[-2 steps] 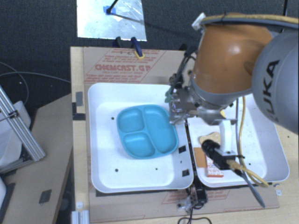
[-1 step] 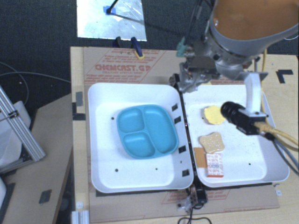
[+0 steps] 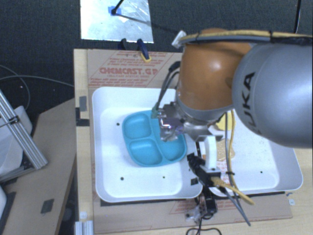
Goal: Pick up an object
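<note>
One glossy blue three-compartment plastic tray (image 3: 152,146) in smooth white bin (image 3: 110,180); hand (image 3: 168,131) state indiscernible.

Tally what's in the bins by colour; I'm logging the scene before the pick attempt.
Blue: 1, a divided plastic tray in the left bin
Yellow: 1, a partly hidden item in the right bin, too covered by the arm to identify
Total: 2

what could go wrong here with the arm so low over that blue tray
The end effector sits at the right edge of the blue divided tray, so a grasp there may catch only the thin rim and slip. The tray is wide and shallow; lifted by one edge, it would likely tilt and could drop back into the left bin.
</note>
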Tool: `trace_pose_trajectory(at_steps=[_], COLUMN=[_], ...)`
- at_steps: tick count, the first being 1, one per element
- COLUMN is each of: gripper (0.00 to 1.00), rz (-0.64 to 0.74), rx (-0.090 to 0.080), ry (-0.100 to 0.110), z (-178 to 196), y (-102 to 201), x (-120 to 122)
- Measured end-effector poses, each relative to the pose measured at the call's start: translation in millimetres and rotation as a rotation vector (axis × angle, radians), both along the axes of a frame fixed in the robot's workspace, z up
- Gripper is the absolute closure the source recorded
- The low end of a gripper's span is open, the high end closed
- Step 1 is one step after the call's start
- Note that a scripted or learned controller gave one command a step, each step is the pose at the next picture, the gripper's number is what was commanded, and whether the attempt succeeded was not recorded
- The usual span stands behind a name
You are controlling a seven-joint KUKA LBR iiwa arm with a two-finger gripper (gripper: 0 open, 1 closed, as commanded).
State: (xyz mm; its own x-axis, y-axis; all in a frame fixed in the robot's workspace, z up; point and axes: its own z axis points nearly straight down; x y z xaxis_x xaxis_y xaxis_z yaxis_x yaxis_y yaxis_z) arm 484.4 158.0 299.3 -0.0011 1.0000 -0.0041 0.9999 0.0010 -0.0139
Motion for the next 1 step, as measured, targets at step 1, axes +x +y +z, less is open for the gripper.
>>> trace_pose_trajectory(at_steps=[1], gripper=[1.0], rz=[0.005], rx=[0.012], ry=[-0.032], z=[146.2], y=[19.0], x=[3.3])
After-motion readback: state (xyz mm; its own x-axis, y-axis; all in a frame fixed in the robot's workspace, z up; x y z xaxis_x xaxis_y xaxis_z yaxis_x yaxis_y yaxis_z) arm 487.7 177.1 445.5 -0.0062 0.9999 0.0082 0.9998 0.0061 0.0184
